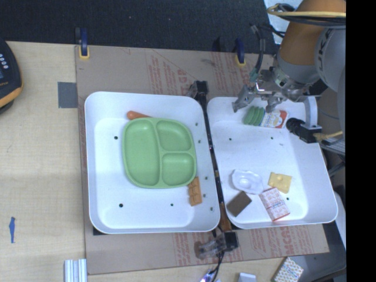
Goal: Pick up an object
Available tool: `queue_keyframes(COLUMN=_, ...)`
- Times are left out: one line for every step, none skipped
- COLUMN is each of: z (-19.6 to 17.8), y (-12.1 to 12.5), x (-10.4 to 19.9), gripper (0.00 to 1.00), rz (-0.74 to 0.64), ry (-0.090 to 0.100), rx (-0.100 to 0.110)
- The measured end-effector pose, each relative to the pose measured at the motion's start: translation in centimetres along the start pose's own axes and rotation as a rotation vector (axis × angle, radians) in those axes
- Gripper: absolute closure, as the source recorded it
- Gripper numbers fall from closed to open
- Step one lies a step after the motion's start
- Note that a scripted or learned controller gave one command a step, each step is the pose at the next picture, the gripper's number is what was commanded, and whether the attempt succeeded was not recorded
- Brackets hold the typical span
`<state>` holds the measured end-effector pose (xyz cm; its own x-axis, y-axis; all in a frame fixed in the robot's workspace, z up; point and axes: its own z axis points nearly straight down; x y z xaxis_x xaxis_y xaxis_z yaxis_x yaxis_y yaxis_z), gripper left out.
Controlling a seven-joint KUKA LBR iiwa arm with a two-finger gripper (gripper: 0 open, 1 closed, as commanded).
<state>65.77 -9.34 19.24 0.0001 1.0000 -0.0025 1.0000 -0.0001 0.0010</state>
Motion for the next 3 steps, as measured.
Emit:
queue_keyframes(z=2.5, y=-0.2, x=-5.2, gripper=0.0, rz=0.001, ry=0.0, rx=0.006)
queue_keyframes(z=10.6, y=-0.4, x=-6.3, gripper=0.0, rz=-0.003, ry=0.002, rx=0.012)
queue_keyframes(z=5.7, y=-0.1, x=-12.2, gripper=0.0, rz=0.0, ry=-0.002, rx=-0.001)
